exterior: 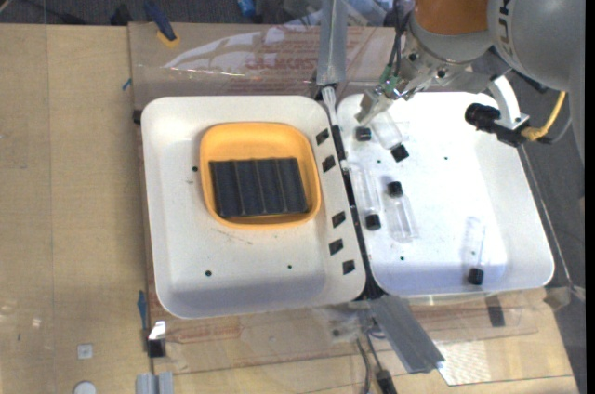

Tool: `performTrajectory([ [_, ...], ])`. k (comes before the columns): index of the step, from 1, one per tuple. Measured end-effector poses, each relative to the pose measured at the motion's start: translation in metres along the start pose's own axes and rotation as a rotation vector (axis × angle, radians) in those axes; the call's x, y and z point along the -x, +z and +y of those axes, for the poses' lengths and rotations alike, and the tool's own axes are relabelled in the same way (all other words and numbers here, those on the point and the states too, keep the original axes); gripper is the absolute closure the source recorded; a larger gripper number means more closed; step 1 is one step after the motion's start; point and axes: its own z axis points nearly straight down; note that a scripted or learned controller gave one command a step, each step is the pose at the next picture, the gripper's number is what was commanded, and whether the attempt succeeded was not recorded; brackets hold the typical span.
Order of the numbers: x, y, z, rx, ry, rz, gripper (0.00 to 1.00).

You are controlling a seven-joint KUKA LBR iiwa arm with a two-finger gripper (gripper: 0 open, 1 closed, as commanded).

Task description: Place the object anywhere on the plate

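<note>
Judging by looks, the clear vials (400,217) w/ black caps, loose in the right bin (521,197), are deemed light, slick, rigid, best gripped mid-body; plate (260,136) sits left; gripper (372,107) closure can't be told.

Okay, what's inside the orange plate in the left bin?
A dark ribbed rectangular block lies flat inside the orange plate, covering most of its floor; what lies beneath is hidden.

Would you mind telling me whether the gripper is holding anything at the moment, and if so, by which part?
It cannot be told: the gripper hangs over the right bin's upper left corner, above clear vials, but no object visibly sits in it.
</note>
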Motion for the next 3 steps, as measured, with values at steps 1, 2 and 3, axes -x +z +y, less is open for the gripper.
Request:
performTrajectory([
  [1, -0.004, -0.031, 0.003, 0.001, -0.163, 0.0, 1.0],
  [2, 0.0, -0.066, -0.007, 0.002, -0.337, -0.001, 1.0],
  [3, 0.032, -0.123, -0.027, 0.002, -0.473, -0.002, 1.0],
])
